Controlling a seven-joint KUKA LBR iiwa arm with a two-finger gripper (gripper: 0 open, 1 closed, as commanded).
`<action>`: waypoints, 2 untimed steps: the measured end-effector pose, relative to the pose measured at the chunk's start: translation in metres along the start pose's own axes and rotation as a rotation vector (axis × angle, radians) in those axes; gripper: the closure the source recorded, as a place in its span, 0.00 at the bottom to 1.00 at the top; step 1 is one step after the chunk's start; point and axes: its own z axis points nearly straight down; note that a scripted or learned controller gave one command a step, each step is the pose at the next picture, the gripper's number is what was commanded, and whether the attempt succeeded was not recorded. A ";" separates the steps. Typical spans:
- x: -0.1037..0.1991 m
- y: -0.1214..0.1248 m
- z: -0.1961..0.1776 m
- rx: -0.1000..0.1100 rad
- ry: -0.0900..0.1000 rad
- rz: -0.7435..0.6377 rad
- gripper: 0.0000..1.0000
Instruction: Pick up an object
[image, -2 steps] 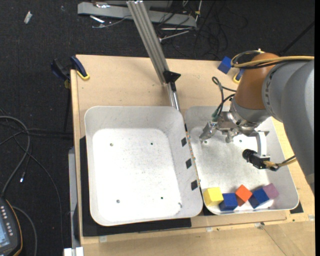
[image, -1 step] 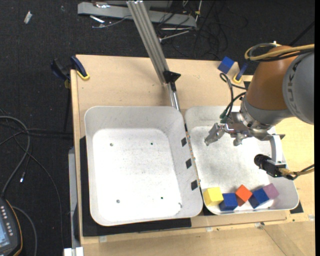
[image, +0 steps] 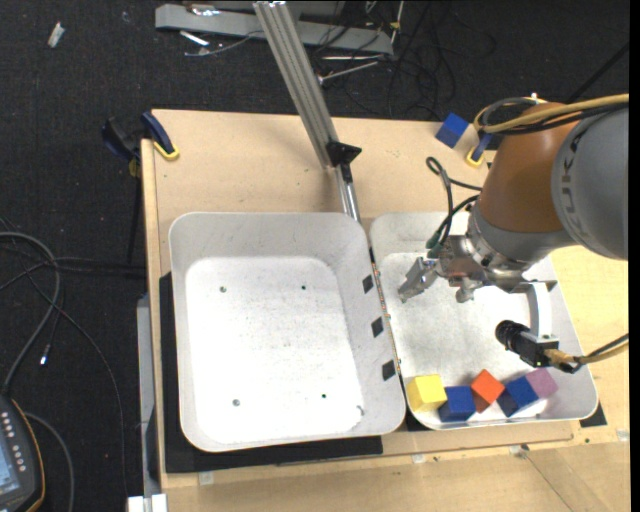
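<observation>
The tabletop (image: 250, 160) carried two white bins; the left bin (image: 265, 320) lay bare, and the right bin (image: 425, 330) kept its blocks bunched along the near wall. Above its middle hung the hand (image: 437, 279), fingers spread apart on nothing, well short of them. This looked like the approach: next, travel toward the yellow block (image: 427, 390), then descend.

Bright even overhead light, white bins (image: 190, 250) slightly glaring, soft shadows, dark floor, mild overall softness
</observation>
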 end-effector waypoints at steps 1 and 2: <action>-0.002 0.001 -0.010 -0.004 -0.001 0.004 1.00; -0.002 0.002 -0.020 -0.006 -0.002 0.005 1.00</action>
